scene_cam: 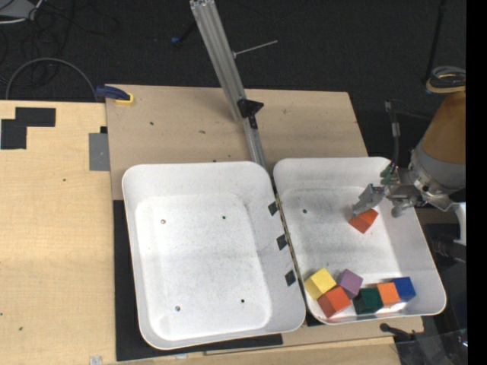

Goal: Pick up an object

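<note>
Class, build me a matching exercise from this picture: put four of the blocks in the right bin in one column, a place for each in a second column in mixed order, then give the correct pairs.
Things
1. yellow block
2. blue block
3. orange-red block
4. purple block

Places
A. apart from the cluster, just below the gripper
B. right end of the cluster, nearest the bin's right corner
C. left end of the cluster
D. right beside the yellow one, on its right

Pairs: 1-C, 2-B, 3-A, 4-D
</note>
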You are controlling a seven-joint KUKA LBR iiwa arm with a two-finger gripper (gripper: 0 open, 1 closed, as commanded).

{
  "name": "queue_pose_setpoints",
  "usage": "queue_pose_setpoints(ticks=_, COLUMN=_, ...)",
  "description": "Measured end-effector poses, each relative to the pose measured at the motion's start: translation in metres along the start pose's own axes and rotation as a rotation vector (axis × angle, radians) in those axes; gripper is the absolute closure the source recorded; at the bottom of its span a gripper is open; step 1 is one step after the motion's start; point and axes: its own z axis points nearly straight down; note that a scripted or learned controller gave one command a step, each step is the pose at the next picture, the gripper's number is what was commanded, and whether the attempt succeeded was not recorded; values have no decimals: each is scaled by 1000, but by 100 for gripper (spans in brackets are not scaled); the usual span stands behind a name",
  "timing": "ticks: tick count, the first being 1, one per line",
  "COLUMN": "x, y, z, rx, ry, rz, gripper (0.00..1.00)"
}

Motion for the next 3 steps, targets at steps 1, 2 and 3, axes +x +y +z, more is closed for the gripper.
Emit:
queue_pose_setpoints(ticks=1, x=0, y=0, z=-10, rx=1, ry=1, rz=0, gripper=100)
queue_pose_setpoints(ticks=2, x=-1, y=0, z=-9, rx=2, ry=1, rz=0, gripper=0)
queue_pose_setpoints(ticks=3, x=-1, y=0, z=-19, rx=2, ry=1, rz=0, gripper=100)
